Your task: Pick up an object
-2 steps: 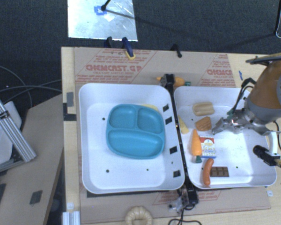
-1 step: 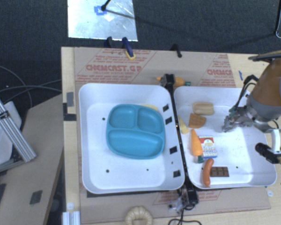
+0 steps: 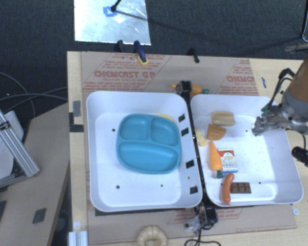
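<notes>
right bin (image 3: 285, 152) | carrot (image 3: 215, 156), sausage (image 3: 226, 187), bread (image 3: 223, 118) | lying flat, left side

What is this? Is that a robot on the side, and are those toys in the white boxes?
Yes, that is a robot arm, grey with an orange band, reaching in from the right. Its gripper hangs over the right bin. One camera looks down from above the bench.

The left bin holds a blue plate with sections. The right bin holds pretend food: a bread piece, a carrot, a sausage, a chocolate bar and a small box.

The robot is meant to pick one up. It holds nothing I can see.
</notes>
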Action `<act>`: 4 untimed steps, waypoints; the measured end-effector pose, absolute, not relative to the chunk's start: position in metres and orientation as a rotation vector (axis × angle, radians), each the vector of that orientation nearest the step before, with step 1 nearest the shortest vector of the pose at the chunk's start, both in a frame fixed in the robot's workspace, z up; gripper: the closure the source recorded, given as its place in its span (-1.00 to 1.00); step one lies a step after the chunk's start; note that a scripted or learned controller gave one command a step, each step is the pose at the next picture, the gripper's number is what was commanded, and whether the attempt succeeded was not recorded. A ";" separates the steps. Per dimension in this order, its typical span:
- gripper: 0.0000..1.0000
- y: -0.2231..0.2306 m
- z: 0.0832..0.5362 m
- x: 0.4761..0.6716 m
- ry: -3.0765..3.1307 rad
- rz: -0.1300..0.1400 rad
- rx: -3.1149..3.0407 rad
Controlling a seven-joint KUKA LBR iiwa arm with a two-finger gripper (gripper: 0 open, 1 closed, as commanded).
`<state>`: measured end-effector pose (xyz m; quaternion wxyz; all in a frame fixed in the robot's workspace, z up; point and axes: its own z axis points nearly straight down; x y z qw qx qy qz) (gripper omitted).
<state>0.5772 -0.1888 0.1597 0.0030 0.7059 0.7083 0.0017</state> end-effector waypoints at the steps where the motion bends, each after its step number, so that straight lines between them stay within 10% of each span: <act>1: 1.00 -0.196 0.223 0.578 2.220 0.006 2.211; 4: 1.00 -0.077 0.233 0.611 2.232 0.007 2.208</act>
